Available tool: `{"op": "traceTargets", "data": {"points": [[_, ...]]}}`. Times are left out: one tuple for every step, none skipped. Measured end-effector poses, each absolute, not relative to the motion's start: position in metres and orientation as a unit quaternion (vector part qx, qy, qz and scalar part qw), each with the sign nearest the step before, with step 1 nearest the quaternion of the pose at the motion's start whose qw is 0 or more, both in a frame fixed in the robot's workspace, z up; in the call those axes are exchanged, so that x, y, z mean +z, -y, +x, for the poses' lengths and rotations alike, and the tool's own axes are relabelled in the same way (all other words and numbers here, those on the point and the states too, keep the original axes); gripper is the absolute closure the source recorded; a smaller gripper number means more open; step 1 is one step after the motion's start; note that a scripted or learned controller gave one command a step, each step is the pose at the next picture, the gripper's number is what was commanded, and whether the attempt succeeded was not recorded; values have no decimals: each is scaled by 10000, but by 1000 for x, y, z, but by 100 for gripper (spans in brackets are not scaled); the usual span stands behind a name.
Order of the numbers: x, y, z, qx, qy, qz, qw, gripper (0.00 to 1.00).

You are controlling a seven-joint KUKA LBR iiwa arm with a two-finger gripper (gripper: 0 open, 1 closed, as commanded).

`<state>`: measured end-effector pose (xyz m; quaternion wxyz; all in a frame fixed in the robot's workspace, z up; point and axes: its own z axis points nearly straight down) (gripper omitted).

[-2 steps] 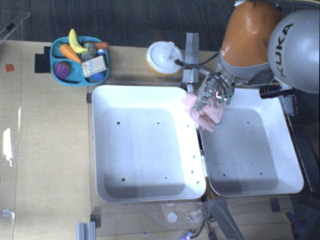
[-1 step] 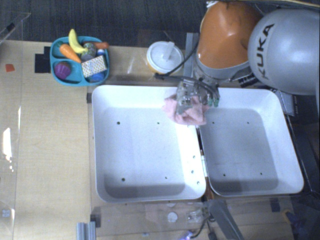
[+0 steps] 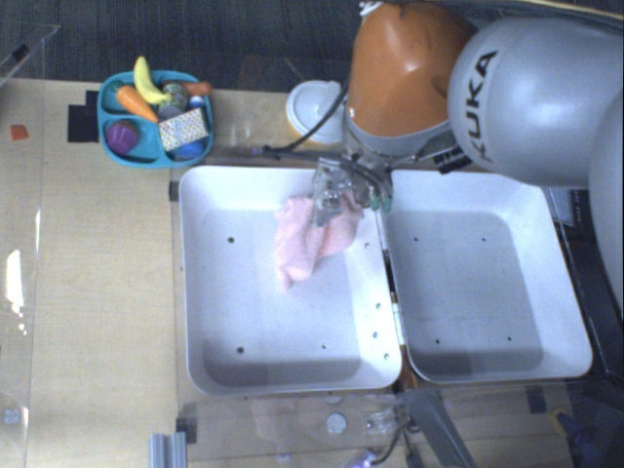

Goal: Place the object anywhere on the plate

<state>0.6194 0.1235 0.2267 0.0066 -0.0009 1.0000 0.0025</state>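
Arm (image 3: 507,86) over left bin (image 3: 210,359); fingers (image 3: 327,203) pinching pink cloth (image 3: 302,242), which may slip free — limp, loosely bunched.

A pale wooden desk (image 3: 88,291) is seen from above, lit evenly, with soft glare on a clear panel at its left edge. Beyond the desk, a dark carpeted floor (image 3: 195,13) is visible. A small black patch (image 3: 82,122) and a red marker (image 3: 19,133) are fixed on the desk's far left part.
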Motion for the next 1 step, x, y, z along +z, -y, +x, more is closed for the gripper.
{"op": "traceTargets", "data": {"points": [[227,-123,619,25,-10000,-7,66,0]]}}
